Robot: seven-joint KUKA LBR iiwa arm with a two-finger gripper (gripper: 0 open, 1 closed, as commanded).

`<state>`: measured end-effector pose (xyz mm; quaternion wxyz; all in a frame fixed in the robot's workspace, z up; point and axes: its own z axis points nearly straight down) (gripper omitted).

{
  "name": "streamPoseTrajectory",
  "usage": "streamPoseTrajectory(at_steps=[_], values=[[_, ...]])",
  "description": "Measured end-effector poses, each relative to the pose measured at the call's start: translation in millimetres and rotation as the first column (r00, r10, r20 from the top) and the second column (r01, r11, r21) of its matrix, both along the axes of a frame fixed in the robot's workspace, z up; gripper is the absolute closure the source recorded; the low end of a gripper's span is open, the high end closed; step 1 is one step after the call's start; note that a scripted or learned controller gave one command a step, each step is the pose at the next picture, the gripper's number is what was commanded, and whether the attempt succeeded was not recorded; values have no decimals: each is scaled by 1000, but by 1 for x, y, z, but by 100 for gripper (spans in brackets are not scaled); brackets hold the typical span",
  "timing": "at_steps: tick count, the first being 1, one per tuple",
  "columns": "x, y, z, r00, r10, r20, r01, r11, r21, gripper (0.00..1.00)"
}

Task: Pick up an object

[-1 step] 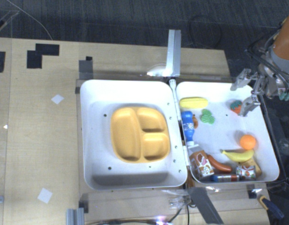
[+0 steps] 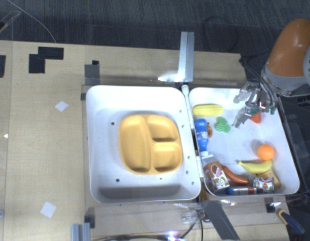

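My gripper (image 2: 241,108) hangs over the upper right part of the right bin (image 2: 290,149), with its fingers spread open over bare white floor and nothing between them. A small red-orange object (image 2: 255,117) lies just right of the lower finger, partly hidden by the hand. A green toy (image 2: 223,125) sits a little to the left of the gripper, and a yellow oblong toy (image 2: 207,110) lies beyond that. An orange ball (image 2: 266,151) rests below the gripper, apart from it.
A blue bottle (image 2: 200,134) stands along the right bin's left wall. A banana (image 2: 255,166), a sausage (image 2: 231,175), a brown can (image 2: 214,173) and a small tin (image 2: 264,185) crowd the near edge. The left bin (image 2: 99,134) holds a yellow divided plate (image 2: 148,143).
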<state>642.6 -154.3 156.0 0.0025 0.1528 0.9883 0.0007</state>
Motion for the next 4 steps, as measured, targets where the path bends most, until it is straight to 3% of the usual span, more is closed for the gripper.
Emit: streamPoseTrajectory(at_steps=[1,2,3,4], values=[[0,-7,-56,961,-275,2,275,961,1,0],[-15,43,-68,928,-372,5,372,928,4,0],[16,55,-68,857,-515,0,515,857,-2,0],[18,55,-68,991,-132,-11,132,991,-8,0]])
